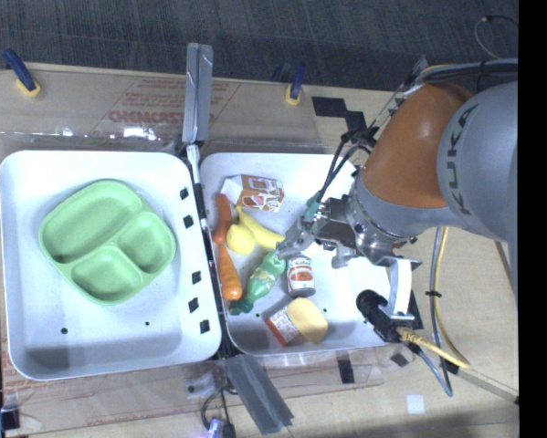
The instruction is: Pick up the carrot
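Looking down from the camera above the table, you find the carrot (229,272) in the right bin (346,167), lying close along that bin's left wall, its length running with the wall. It is a slim orange toy with a smooth, slightly shiny skin, thicker toward the near end. I judge it light and stiff, probably hollow plastic, so it should not bend or break, but the round glossy surface may slip or roll. Take hold across its middle, with the fingers closing on the two long sides; the wall side leaves little room, so one finger must go down between carrot and wall.

Just behind the carrot, along the same wall, lies a red-brown sausage-like piece (222,213). Touching the carrot on the side away from the wall are a pale yellow pear-shaped fruit (242,238) and a green bottle (261,279), which crowds its near end. A banana (261,234) lies beyond the pear. Farther from the carrot stand a small can (299,275), a printed carton (259,192), and a yellow round piece (308,318) with a red box (282,327).

The hand (346,235) hangs over the right bin, well apart from the carrot, beyond the can. Its fingers are hidden among cables and metal parts, so I cannot tell whether they are apart or together; nothing is seen between them.

The left bin (17,336) carries a matte green divided plate (109,240).
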Tool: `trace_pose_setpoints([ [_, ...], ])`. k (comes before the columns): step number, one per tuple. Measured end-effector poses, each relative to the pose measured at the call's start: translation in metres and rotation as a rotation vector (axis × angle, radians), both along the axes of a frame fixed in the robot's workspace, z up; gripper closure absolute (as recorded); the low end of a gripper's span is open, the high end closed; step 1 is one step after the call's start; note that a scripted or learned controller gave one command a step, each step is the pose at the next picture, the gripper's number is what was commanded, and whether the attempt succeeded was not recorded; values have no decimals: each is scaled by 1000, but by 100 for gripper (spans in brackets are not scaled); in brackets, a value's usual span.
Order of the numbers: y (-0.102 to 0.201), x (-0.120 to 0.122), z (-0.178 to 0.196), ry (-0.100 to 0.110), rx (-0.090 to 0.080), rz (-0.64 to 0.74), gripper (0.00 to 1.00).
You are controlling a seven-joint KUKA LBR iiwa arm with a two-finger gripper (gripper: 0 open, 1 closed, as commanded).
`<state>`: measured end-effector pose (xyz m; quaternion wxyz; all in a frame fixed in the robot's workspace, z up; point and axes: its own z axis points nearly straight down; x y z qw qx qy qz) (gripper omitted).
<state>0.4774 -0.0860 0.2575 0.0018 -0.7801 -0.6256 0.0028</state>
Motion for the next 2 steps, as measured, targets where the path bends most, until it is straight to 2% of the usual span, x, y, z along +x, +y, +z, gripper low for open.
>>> trace_pose_setpoints([
  [1,-19,-2,-169,0,4,177,0],
  [2,-10,122,-169,0,3,132,0],
])
